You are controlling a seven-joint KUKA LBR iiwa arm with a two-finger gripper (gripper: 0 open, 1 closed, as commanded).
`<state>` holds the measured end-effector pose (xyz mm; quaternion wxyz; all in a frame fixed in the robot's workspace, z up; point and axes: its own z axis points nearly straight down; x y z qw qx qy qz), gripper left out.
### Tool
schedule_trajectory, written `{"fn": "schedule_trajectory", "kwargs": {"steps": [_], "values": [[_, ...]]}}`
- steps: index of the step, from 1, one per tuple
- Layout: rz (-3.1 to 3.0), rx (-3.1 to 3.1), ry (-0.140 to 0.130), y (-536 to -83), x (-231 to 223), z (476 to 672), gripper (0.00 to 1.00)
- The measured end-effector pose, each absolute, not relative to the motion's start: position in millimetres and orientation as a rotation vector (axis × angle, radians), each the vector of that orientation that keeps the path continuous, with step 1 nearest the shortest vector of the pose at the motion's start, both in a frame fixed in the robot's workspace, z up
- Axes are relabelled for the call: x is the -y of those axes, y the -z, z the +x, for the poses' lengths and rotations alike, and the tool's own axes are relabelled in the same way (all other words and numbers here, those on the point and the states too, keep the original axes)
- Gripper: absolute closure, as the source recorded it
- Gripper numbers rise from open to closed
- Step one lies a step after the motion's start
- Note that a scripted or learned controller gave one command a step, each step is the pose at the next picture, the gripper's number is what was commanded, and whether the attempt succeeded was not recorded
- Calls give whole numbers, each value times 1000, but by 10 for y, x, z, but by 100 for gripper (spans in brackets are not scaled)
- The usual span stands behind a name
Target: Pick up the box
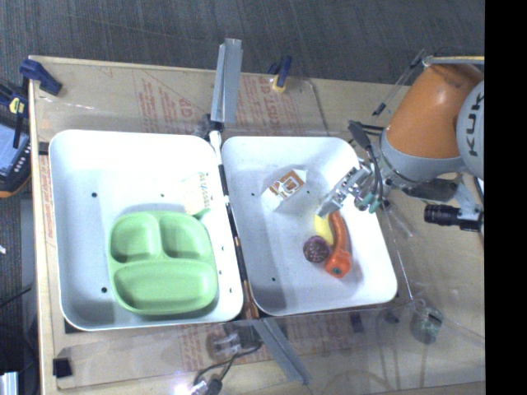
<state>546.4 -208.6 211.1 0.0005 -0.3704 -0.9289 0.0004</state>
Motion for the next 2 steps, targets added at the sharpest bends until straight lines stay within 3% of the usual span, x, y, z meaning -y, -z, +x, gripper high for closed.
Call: {"fn": "schedule_trajectory", "kwargs": {"steps": [1, 2], "values": [[-745, 3050, -1, -2194, 1878, 4928, 100], [-127, 3138, -1, -2468, 1338, 4784, 100]]}}
